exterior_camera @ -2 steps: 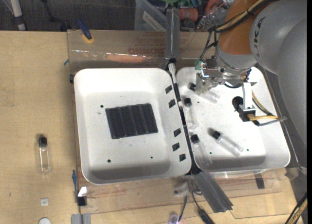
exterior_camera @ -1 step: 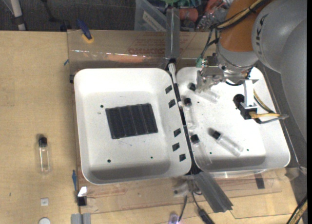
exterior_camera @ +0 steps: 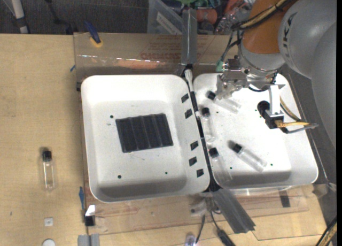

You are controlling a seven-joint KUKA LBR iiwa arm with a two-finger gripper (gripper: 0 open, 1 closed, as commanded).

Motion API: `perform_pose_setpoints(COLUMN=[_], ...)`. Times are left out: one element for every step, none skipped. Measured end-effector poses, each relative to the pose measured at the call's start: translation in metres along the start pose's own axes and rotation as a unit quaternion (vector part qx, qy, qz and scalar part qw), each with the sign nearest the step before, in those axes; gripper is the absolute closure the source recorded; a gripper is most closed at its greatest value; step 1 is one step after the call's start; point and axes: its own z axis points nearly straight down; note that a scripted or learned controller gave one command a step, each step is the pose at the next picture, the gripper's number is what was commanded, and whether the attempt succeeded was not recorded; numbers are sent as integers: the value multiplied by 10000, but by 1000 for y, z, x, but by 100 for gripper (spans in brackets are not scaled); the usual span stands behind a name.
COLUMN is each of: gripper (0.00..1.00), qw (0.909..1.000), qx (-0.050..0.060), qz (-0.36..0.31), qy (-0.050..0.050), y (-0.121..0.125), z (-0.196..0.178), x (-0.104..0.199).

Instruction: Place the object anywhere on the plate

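One clear vial (exterior_camera: 247, 154) lying diagonally, black cap up-left, tool (exterior_camera: 231, 91) grip indiscernible.

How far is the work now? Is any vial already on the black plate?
Nothing is done yet: the black plate in the left bin carries nothing. The gripper is over a vial in the right bin. Lifting and placing remain.
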Motion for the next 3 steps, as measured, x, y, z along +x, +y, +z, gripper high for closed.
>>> perform_pose_setpoints(gripper=[100,100,100], qw=[10000,9984,9984], qx=[-13,19,5], qz=[-5,572,562], qy=[-7,12,5], y=[1,25,26], z=[-10,-7,-18], x=[0,16,17])
